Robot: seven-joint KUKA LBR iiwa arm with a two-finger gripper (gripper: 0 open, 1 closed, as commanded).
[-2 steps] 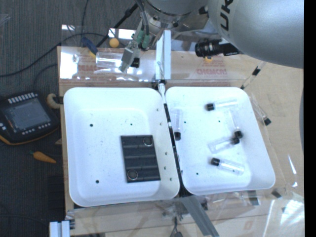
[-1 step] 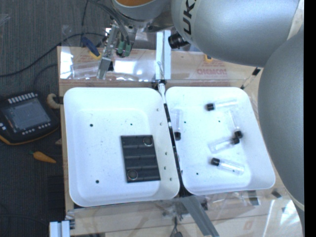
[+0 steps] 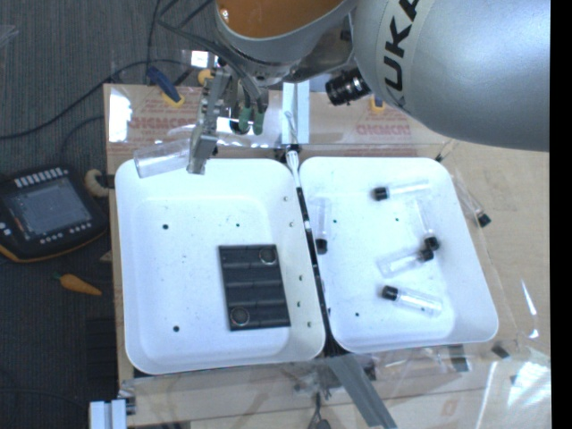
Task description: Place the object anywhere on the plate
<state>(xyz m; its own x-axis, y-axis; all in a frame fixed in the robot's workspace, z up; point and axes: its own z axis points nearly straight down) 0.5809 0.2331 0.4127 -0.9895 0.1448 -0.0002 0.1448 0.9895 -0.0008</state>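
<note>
Pincer [image 3: 198,155] over the left bin's [image 3: 152,329] far edge, gripping a clear tube [image 3: 161,161], dark plate [image 3: 255,286] mid-bin, more tubes [image 3: 411,300] in right bin [image 3: 474,315]

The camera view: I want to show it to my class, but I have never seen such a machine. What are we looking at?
One camera looks down at a slant on a bench. The big grey and orange shape is a robot arm, reaching in from the right. Its gripper hangs over the far edge of the left bin and seems to carry a clear tube. That bin holds a dark ridged plate with two tubes already on it. The right bin holds several clear tubes with black caps. A control pad lies at the left.
</note>
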